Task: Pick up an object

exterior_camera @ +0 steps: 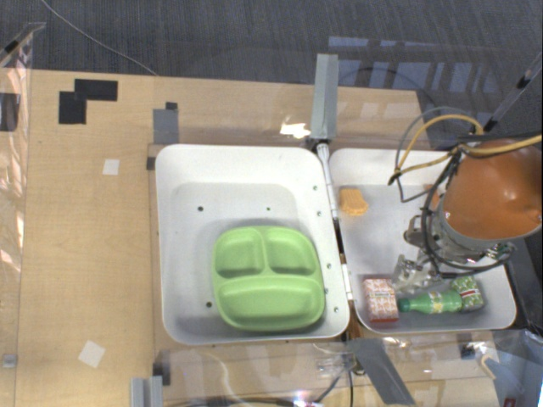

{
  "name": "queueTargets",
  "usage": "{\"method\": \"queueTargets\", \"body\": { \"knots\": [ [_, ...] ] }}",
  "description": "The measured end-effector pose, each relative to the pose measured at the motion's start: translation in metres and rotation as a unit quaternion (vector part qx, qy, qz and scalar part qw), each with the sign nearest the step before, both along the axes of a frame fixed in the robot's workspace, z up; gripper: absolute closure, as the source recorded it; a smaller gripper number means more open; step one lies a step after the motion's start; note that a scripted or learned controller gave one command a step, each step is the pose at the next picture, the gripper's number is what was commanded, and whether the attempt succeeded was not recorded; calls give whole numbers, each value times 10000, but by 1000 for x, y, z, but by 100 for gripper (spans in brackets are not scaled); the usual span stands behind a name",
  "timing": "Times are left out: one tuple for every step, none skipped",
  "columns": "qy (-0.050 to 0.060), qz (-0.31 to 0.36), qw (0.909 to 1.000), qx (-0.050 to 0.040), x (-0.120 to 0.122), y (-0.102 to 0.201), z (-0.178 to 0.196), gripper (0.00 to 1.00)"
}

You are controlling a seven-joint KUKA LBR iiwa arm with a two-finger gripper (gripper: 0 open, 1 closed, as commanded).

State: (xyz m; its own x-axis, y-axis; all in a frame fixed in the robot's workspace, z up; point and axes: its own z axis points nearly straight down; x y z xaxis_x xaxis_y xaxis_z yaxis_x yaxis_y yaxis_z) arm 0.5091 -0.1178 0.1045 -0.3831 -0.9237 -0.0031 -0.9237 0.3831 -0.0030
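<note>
Claw just above green bottle, right bin front.

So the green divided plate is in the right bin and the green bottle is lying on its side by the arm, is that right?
Not quite. The camera view shows the green divided plate in the left bin, not the right one. The rest holds: the green bottle lies on its side in the right bin, just below the arm.

The arm is cut off by the right edge and hides part of the right bin; its claw is too cluttered to resolve.
</note>
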Motion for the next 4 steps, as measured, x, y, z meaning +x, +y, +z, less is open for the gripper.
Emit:
{"method": "queueTargets", "body": {
  "knots": [
    [-9,2336,9723,-19,-21,-34,24,100],
    [-12,4791,8777,-32,-21,-57,84,100],
    [-43,4007,9162,-64,-20,-43,263,100],
    [9,2802,9599,1,-22,-73,139,100]
  ]
}}
